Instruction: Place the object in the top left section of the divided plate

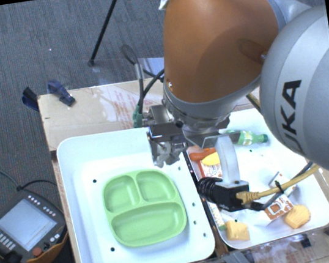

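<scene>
A light green divided plate lies in the left white bin, with two small sections at the back and one long section at the front. All three sections look bare. My gripper hangs just above the plate's back right corner, near the wall between the two bins. Whether it carries anything cannot be made out. The large orange and grey arm covers the back of the right bin.
The right bin holds a green bottle, an orange-red packet, a yellow chunk, a tan chunk and a small printed card. A control pendant lies on the floor at left.
</scene>
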Robot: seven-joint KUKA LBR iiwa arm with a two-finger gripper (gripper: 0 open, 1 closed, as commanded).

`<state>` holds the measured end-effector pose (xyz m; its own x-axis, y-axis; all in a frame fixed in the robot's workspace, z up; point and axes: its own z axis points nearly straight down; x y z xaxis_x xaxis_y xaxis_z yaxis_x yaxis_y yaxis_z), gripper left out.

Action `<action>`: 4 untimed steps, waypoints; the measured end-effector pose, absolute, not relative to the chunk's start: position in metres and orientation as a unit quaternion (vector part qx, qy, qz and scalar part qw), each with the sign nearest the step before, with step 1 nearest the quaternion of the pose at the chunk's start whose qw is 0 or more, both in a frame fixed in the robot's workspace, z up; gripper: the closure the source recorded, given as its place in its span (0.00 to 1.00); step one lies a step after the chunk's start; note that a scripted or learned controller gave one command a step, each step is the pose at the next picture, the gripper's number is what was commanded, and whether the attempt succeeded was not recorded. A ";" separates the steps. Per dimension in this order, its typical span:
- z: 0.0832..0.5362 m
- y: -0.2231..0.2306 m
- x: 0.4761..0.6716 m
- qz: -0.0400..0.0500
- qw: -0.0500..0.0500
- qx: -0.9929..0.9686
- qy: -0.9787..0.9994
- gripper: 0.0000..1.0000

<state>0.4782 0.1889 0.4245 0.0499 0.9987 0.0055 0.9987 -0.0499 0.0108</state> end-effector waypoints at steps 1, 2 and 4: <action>0.262 0.247 0.471 -0.015 -0.004 0.700 0.714 1.00; 0.272 0.246 0.475 -0.006 -0.001 0.701 0.713 0.00; 0.205 0.235 0.474 -0.007 -0.003 0.622 0.783 1.00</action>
